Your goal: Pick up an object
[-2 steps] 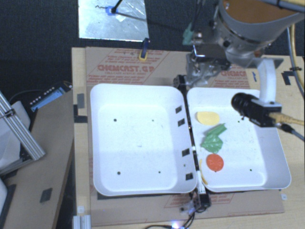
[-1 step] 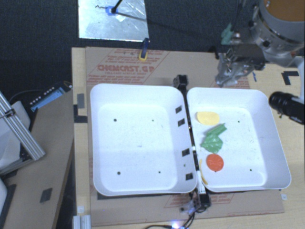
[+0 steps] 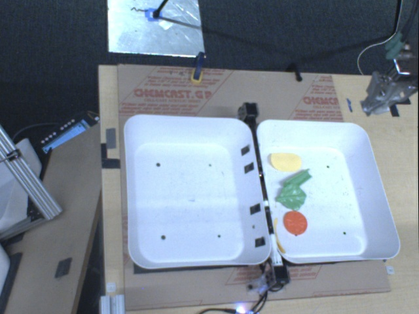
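The right bin [image 3: 366, 188] holds a yellow oval piece [image 3: 286, 161] near its back left. In front of that lies a green leafy piece [image 3: 292, 190], and then a red-orange round piece [image 3: 295, 223]. A thin yellow sliver [image 3: 278, 239] lies against the bin's left wall. My gripper [image 3: 381, 98] hangs at the upper right, beyond the right bin's back right corner and well away from all the pieces. Nothing shows in its grasp.
The left bin [image 3: 190, 188] sits beside the right one, joined by black clips [image 3: 252, 169] along the shared wall. A shiny metal sheet [image 3: 156, 17] lies at the back. An aluminium frame [image 3: 26, 182] stands at the left edge.
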Tool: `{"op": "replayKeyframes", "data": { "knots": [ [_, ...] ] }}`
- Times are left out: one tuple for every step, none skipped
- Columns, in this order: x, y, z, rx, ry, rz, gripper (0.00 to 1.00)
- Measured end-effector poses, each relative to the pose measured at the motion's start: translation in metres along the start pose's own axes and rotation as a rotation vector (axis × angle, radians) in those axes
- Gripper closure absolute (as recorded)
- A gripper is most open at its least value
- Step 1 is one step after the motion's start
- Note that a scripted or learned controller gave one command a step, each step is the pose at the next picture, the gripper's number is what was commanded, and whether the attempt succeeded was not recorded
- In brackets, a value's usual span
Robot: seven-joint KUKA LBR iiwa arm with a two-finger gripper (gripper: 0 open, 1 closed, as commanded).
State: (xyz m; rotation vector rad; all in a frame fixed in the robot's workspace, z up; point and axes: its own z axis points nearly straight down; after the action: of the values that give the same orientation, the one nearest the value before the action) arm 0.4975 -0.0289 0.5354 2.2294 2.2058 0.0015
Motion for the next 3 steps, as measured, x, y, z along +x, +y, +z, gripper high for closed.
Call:
{"op": "replayKeyframes", "data": {
  "knots": [
    [0.019,-0.011,0.000,0.001,0.004,-0.016,1.00],
    [0.064,-0.013,0.135,0.016,0.003,-0.018,1.00],
    [0.153,-0.013,0.091,-0.001,0.007,-0.024,1.00]
  ]
}}
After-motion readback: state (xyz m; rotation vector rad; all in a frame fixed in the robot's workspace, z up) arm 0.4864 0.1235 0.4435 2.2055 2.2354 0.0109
